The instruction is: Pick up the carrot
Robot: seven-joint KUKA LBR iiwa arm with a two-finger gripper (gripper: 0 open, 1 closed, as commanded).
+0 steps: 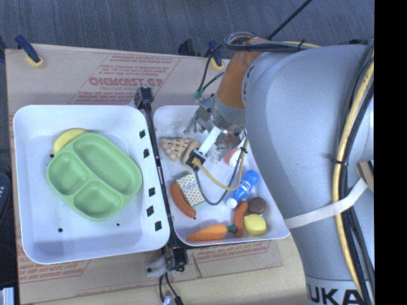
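A single fixed camera is looking down at a slant from above the bench [95, 68], taking in both white bins [25, 189].

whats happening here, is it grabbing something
A grey KUKA arm reaches in from the right over the right bin, its gripper low at the far end near a waffle-like toy. The carrot lies untouched along the bin's near edge, among other toy foods such as a hot dog, a blue bottle and a lemon. The left bin holds a green divided plate.
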